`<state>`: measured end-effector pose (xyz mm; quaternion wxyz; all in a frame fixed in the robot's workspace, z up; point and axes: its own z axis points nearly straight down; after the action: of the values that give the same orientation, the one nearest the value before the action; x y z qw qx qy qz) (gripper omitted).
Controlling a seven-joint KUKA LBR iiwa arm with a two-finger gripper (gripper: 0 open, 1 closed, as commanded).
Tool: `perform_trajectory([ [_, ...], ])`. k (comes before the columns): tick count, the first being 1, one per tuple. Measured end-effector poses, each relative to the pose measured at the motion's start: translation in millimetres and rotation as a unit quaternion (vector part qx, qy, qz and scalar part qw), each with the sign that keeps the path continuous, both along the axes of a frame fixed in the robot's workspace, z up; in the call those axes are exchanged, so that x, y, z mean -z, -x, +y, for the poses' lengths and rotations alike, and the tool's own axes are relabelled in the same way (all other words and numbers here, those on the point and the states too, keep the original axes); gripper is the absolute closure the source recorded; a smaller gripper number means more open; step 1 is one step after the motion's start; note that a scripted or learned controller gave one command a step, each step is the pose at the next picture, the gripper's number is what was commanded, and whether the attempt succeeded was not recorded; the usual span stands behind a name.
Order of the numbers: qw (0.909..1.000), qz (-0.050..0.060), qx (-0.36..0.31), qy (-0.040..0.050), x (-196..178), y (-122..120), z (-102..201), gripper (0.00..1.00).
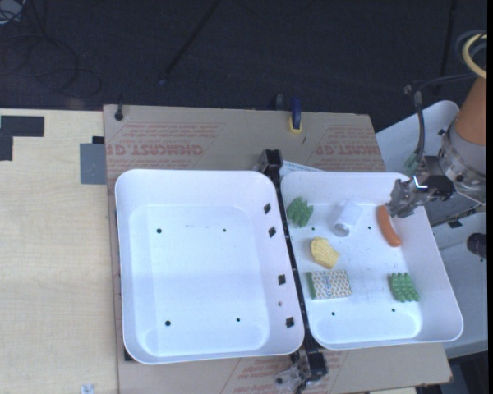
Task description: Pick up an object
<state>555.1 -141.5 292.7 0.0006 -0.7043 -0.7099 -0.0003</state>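
Observation:
The right bin [427,322] holds several small objects. An orange carrot-shaped piece [389,226] lies near its right wall. A green leafy piece [300,212] sits at the left, a yellow corn-like piece [324,253] near the middle, a speckled square pad [329,284] below it, and a green studded piece [403,286] at the lower right. A small clear cup-like thing [345,217] lies in the upper middle. My gripper [404,197] hangs at the bin's upper right edge, just above the carrot piece's top end.
The left bin [131,220] sits beside the right one, with a black clip strip [279,245] between them. Both rest on a cardboard sheet [230,138] on the wooden bench. Cables run behind the arm at the right.

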Motion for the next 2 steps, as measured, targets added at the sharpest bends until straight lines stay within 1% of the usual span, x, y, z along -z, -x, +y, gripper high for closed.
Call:
perform_trajectory([
  [1, 1.0, -0.002, -0.002, -0.0012, -79, 48, 102, 1.0],
  [2, 1.0, 0.002, 0.0, -0.0001, -78, 81, 179, 1.0],
])
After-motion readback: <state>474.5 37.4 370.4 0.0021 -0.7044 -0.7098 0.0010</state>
